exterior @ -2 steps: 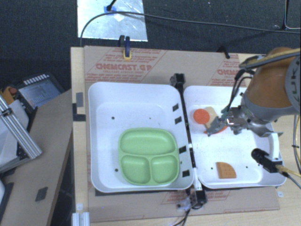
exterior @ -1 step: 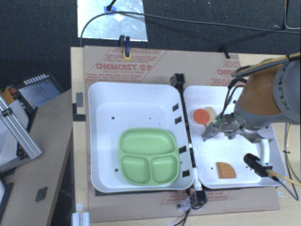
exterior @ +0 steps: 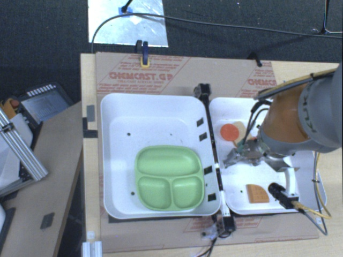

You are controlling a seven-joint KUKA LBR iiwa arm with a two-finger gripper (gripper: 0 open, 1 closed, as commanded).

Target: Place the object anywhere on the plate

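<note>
In the right bin (exterior: 231, 193), the gripper (exterior: 232, 158) is hanging low over the white floor, with its tip pointing toward the divider between the two bins, and the arm (exterior: 300, 116) is reaching in above it from the right. Whether the gripper is spread or pressed together I cannot tell from this slant. A red disc (exterior: 230, 131) is lying flat just beyond the gripper, toward the far side of the bin, near it but with a strip of white floor showing between them. A tan slice (exterior: 257, 194) is lying flat toward the near edge of the same bin, on the gripper's other side and further from it than the disc. The green plate (exterior: 169, 162) is sitting in the left bin (exterior: 123, 116), toward its near right corner, with its three compartments facing up, just across the divider from the gripper. Both the disc and the slice are lying off the plate, on the far side of that divider from it
</note>
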